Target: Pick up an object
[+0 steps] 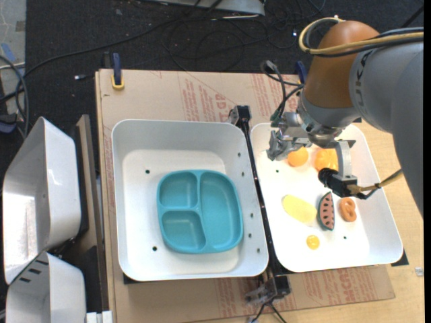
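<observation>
My gripper (278, 148) hangs over the far left part of the right bin (377, 247), just left of a small orange ball (297, 158). A yellow-orange piece (326, 159) lies right of that ball. Nearer the front lie a pale yellow lemon-like piece (298, 208), a watermelon slice (326, 212), an orange ring-shaped piece (347, 210) and a little orange-yellow ball (312, 241). I see nothing held in the gripper.
The left bin (128, 180) holds a teal divided plate (199, 211). A dark divider (254, 180) runs between the two bins. The grey arm with its orange band (340, 59) reaches in from the upper right, above the right bin's far edge.
</observation>
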`<state>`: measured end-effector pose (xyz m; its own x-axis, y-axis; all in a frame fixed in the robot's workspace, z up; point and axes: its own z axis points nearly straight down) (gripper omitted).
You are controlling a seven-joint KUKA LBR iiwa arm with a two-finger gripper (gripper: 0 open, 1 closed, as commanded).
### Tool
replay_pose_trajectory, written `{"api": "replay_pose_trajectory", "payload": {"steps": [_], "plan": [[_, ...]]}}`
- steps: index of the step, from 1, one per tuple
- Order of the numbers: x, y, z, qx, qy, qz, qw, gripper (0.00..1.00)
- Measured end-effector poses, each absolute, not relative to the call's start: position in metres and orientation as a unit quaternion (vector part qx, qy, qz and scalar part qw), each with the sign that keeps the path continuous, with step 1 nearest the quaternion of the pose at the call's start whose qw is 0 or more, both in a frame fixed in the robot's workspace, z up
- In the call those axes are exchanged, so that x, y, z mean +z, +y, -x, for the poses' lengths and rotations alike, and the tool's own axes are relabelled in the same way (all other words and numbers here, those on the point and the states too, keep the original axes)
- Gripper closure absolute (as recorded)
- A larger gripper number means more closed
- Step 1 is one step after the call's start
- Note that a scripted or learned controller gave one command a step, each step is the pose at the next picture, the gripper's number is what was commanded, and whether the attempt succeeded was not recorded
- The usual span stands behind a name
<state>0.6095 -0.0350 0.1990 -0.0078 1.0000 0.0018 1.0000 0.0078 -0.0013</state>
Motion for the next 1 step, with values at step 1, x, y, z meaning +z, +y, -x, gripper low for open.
{"api": "replay_pose_trajectory", "payload": {"steps": [1], "plan": [[0.2127, 0.0170, -0.6068, -0.0012, -0.710, 0.704, 0.000, 1.00]]}}
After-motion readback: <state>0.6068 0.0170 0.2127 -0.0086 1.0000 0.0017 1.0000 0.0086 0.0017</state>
